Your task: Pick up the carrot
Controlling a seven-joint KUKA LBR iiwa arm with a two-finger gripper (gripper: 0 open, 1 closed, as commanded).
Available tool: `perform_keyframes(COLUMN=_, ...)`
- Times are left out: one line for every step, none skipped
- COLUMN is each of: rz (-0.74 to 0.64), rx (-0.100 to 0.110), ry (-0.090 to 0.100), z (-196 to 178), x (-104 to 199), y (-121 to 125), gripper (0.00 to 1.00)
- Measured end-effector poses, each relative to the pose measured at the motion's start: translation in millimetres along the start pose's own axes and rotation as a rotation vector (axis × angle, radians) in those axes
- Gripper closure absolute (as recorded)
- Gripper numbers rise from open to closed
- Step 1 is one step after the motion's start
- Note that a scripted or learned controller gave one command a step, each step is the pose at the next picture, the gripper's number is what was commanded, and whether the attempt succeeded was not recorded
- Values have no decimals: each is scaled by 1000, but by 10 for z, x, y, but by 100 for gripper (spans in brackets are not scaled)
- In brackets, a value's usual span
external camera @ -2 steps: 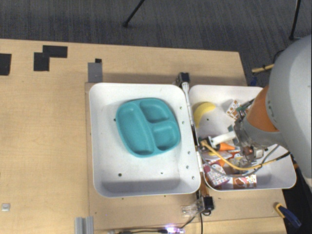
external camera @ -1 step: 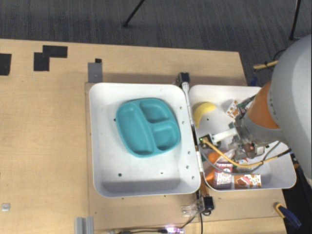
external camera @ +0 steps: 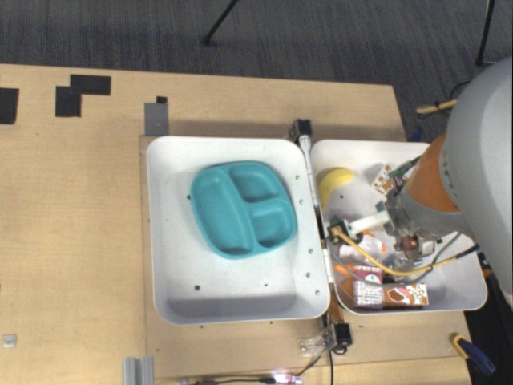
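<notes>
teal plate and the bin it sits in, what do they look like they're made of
Teal plate: likely moulded plastic, matte, one even colour with soft rounded dividers. Left bin: seems to be smooth white plastic or coated metal, with a faint sheen and rounded corners; the view leaves it open.

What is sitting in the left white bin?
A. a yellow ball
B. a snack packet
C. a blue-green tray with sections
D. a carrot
C: the teal divided tray lies in the left bin, while the yellow thing and the packet are in the right bin.
</notes>
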State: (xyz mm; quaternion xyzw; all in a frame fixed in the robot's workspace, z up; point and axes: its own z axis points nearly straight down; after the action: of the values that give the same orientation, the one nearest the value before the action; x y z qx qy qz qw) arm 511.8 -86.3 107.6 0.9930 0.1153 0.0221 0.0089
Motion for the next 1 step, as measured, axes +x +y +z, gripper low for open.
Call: perform_keyframes(rz=-15, rx=-2, ry=5, z=88, x=-81, y=-41, gripper=0)
